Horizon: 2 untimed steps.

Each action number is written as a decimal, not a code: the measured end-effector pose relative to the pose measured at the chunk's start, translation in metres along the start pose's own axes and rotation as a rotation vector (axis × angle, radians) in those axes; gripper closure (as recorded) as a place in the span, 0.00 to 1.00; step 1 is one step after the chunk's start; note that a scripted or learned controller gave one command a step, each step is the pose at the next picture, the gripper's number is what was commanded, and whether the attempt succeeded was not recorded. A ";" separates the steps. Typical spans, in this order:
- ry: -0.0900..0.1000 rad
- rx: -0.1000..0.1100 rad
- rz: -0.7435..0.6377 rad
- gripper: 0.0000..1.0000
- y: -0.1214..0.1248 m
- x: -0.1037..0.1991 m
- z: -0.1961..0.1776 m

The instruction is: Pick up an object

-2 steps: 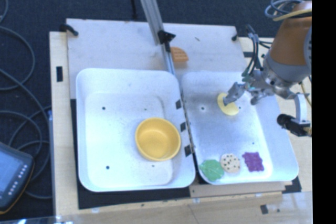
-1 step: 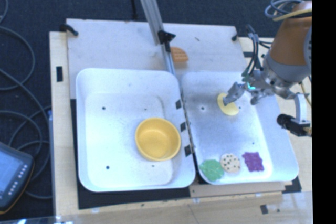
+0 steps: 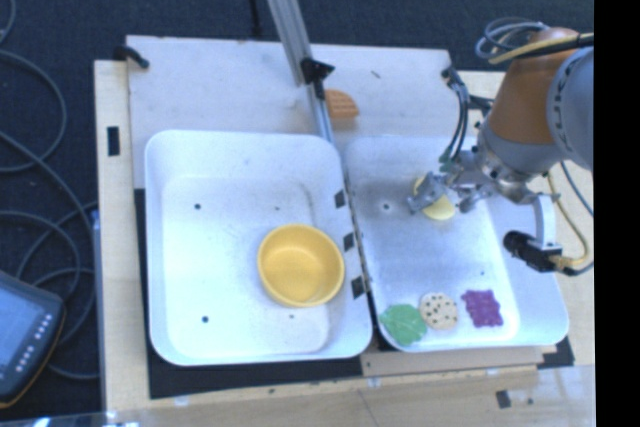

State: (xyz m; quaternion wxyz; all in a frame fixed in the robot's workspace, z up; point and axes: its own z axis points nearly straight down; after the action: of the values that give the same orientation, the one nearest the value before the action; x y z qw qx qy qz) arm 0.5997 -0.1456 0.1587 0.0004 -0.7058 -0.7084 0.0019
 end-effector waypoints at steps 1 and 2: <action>0.000 0.001 0.004 0.00 -0.001 -0.001 0.053; 0.001 -0.006 0.007 1.00 0.001 -0.002 0.039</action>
State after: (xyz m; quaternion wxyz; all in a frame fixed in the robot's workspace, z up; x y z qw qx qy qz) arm 0.6003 -0.1475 0.1202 -0.0013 -0.7083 -0.7059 -0.0005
